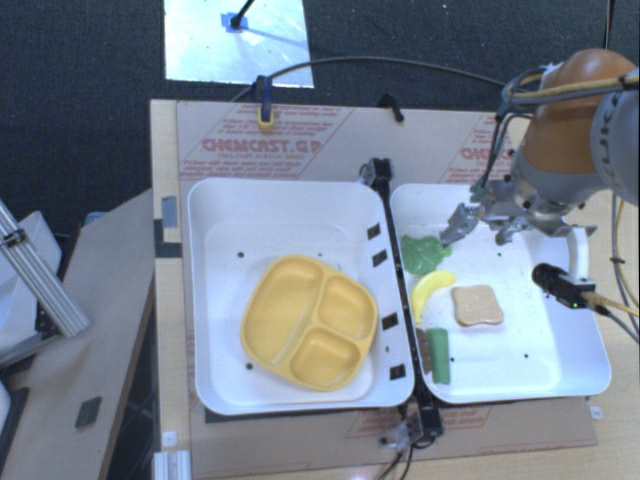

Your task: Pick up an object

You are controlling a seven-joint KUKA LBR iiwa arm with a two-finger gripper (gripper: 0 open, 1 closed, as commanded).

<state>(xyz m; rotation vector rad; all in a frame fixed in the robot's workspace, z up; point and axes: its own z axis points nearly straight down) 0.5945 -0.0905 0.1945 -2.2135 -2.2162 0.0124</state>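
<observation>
Hand (482,226) hovers over the right bin (570,368), fingers spread, pinching nothing. This looks like the approach step, with a target yet to be settled. Candidates lie below and to its left: a green leafy piece (424,254) closest, a yellow banana-like piece (430,290) under that, a toast slice (477,305) straight below, a green stick (439,355) farthest. Next move calls for dropping squarely over one piece, then closing. Board on the counter (262,146) reads "CHEMCAST GP".
</observation>
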